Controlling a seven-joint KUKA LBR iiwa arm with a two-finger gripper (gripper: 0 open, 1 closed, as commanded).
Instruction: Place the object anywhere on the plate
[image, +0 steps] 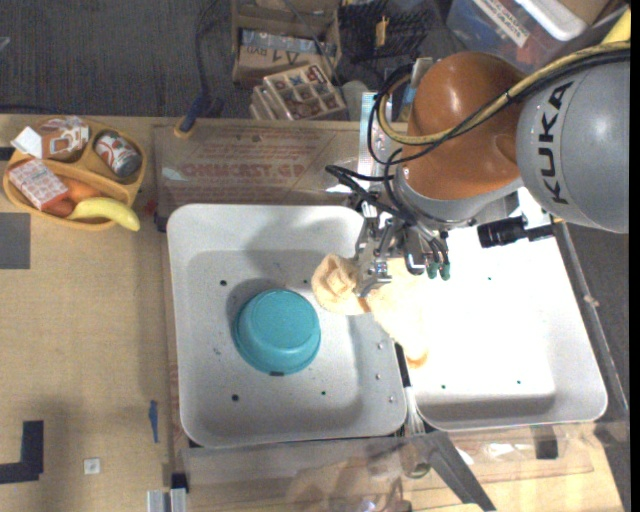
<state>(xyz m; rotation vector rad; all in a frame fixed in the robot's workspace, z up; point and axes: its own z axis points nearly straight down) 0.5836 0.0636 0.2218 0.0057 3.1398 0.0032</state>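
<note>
The arm (560, 130) runs off the picture's right edge and hides the right bin's (520, 400) far edge. The pale object (335, 282) under the gripper (385, 268) is too blurred to identify.

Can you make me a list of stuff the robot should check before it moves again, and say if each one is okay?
1. Is something at the gripper? Ok: a pale tan object sits right at its tip.
2. Is the object truly gripped? Cannot tell: the view is too blurry there.
3. Is the target in sight? Ok: a teal plate lies in the left bin.
4. Is the plate's top free? Ok.
5. Is the object over the plate? Not ok: it is up and right of it, near the bins' shared edge.
6. Is the way to the plate free? Ok.
</note>
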